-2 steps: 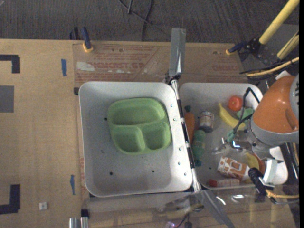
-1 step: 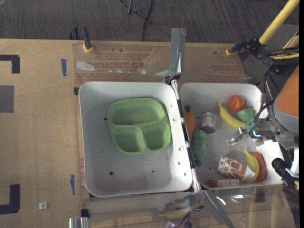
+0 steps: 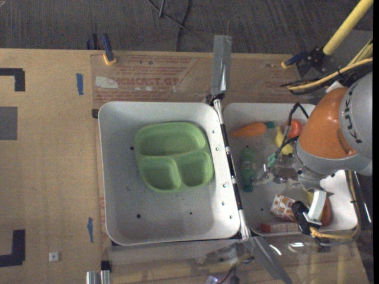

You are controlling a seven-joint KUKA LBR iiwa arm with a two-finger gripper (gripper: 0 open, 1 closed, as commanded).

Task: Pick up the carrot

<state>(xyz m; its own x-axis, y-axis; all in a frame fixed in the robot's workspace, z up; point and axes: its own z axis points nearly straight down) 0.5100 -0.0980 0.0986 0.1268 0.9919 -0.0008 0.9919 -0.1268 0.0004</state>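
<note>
Orange carrot [image 3: 249,129] lies untouched at the right bin's [image 3: 258,215] far edge; my pincer [image 3: 273,165] hovers nearer, grip state unreadable.

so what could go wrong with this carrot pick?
1. The gripper sits low by the green bottle, away from the carrot at the bin's far edge; closing here would likely catch the bottle.
2. The carrot lies close to the wall and a yellow item, leaving little finger room.
</note>
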